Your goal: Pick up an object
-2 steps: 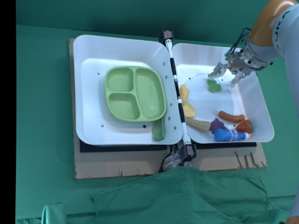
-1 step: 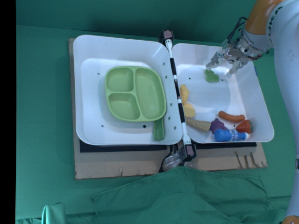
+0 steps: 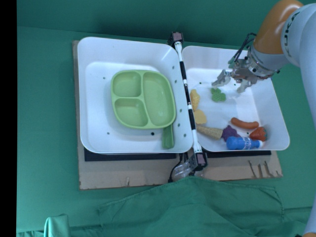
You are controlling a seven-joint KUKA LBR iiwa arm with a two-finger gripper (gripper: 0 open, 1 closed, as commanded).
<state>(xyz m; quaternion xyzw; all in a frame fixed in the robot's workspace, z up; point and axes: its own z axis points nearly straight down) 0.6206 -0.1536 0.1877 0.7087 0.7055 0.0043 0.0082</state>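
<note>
A green-draped bench bears two white bins. In the right bin (image 3: pixel 276 110), the gripper (image 3: pixel 232 81) is held spread apart, nothing between its fingers, above the green toy (image 3: pixel 217 95) at 7 o'clock. An off-centre descent could knock it aside.

No text, label, brand or number can be read, as far as this small view allows.

A counter (image 3: pixel 44 107) draped in green cloth runs up to a darker green backdrop (image 3: pixel 123 6) behind it. A brown cardboard sheet (image 3: pixel 98 179) lies flat on the cloth, its front edge frayed at the right. A loose, rumpled fold of green fabric (image 3: pixel 197 206) overlaps its near edge. The lighting is even and soft.
</note>
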